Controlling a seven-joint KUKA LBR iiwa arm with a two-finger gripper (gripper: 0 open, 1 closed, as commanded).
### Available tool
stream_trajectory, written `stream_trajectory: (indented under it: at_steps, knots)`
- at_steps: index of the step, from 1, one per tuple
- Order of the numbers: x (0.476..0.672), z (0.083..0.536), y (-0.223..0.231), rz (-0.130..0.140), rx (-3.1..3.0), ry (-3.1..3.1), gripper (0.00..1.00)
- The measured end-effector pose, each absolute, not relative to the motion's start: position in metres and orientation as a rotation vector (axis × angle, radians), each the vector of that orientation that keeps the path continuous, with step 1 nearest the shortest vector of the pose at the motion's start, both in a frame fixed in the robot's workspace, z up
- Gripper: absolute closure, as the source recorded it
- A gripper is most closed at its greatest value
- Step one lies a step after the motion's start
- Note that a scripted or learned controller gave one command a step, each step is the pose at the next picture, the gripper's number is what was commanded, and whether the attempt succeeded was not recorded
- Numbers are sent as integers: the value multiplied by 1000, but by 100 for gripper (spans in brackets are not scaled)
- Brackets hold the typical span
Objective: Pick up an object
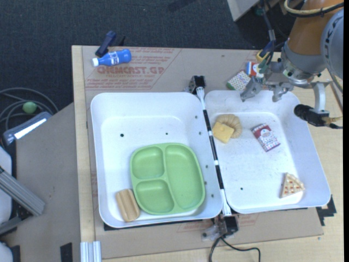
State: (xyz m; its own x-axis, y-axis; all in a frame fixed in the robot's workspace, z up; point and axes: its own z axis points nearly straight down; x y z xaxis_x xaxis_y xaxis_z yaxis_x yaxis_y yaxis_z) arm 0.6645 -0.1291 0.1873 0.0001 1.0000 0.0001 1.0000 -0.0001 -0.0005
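Observation:
The right bin (305,146) holds a yellow block leaning on a tan croissant-like pastry (226,128), a small red packet (265,136) and a waffle-patterned wedge (291,186). My gripper (261,95) hangs over this bin's far rim, above and behind the red packet. Its two fingers stand apart and open with nothing between them. In the left bin (109,119) lie a green divided plate (166,178) and a tan bread slice (127,204) at the plate's front left.
A blue and white bottle (112,57) lies on the cardboard behind the left bin. A small green-checked packet (238,81) sits just outside the right bin's far rim, left of my gripper. A black clip (197,83) joins the bins at the back.

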Motion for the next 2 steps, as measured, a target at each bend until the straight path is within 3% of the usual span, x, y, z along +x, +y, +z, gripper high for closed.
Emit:
stream_trajectory:
  at_steps: [1,2]
  knots:
    - [637,84,-91,1,-2220,-2221,0]
    - [653,85,-98,-2,-2221,-2224,0]
